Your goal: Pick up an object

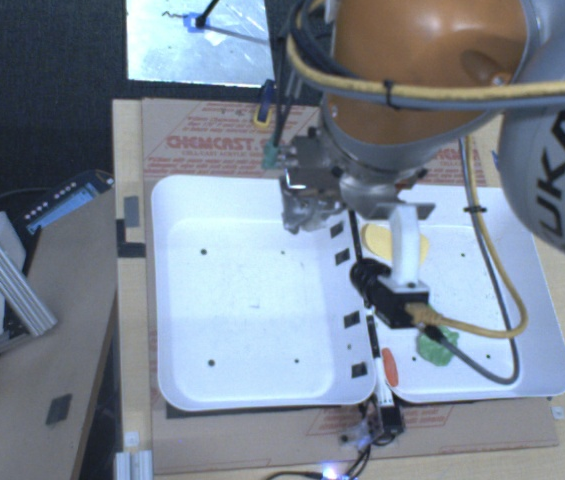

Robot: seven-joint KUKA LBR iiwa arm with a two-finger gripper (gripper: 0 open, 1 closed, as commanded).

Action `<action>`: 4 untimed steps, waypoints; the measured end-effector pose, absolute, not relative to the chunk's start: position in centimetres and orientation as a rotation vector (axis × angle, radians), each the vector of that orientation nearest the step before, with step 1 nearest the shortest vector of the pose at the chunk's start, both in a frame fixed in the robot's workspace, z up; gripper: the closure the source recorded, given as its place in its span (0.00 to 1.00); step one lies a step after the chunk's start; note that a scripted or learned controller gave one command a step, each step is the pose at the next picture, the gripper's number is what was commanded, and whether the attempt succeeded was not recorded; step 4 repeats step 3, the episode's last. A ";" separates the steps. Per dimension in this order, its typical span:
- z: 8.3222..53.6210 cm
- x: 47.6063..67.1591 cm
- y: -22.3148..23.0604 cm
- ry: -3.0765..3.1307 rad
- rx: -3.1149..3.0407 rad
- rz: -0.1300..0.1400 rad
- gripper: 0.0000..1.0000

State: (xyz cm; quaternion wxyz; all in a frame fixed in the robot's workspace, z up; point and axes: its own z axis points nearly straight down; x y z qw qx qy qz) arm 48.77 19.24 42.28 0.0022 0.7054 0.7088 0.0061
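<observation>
My gripper [305,211] hangs low over the far right part of the left white bin [242,298], close to the divider between the bins. Nothing shows in its grasp. In the right bin [532,308] a flat yellow object [375,237] lies near the far left corner, partly hidden by the wrist. A green crumpled object [438,349] sits near the front. A small orange-red object [390,367] lies at the front left, beside the divider.
Both bins rest on a cardboard sheet [202,138] with red print. A shiny metal plate [187,28] lies beyond it. An aluminium rail [2,278] and a dark device [62,200] stand left of the bench. A yellow cable [497,268] loops over the right bin.
</observation>
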 end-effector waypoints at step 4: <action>50.7 48.7 23.5 2.226 2.215 0.009 1.00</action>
